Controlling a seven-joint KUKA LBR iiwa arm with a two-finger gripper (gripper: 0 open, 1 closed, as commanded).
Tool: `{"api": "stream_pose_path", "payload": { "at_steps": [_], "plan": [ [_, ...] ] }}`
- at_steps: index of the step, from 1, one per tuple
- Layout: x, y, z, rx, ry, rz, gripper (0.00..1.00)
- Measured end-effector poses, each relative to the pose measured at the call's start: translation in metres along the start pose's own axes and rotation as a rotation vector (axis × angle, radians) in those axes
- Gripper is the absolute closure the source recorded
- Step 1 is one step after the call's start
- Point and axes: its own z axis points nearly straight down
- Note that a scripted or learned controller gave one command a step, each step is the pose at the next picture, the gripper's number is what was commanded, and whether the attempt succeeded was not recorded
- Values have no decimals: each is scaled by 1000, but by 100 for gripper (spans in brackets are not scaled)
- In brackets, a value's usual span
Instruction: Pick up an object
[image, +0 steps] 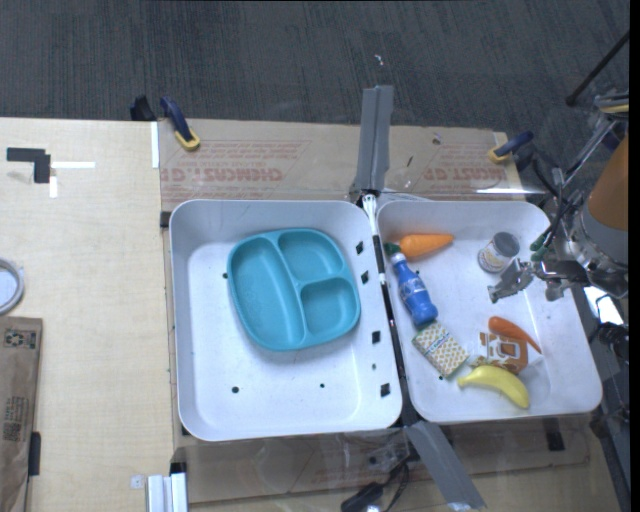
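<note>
My gripper (530, 286) hovers over the right side of the right bin (560, 400), fingers spread open with nothing between them. Just to its upper left stands a small silver can (498, 250). Below it lie an orange-red toy piece (512, 340) and a yellow banana (496, 384). To the left lie a blue bottle (412, 291), an orange carrot (425, 243) and a patterned beige block (440, 350).
The left bin (200, 400) holds a blue divided plate (295, 289). A grey divider post (376, 130) rises between the bins at the back. Clamps (178, 122) hold the cardboard behind the bins. The arm enters from the right edge.
</note>
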Motion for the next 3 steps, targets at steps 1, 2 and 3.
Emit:
{"api": "stream_pose_path", "payload": {
  "at_steps": [1,2,3],
  "plan": [
    [-15,-23,108,-2,0,-223,0],
    [-16,-22,99,-4,-2,-220,100],
    [73,-24,6,-4,-2,-254,100]
  ]
}}
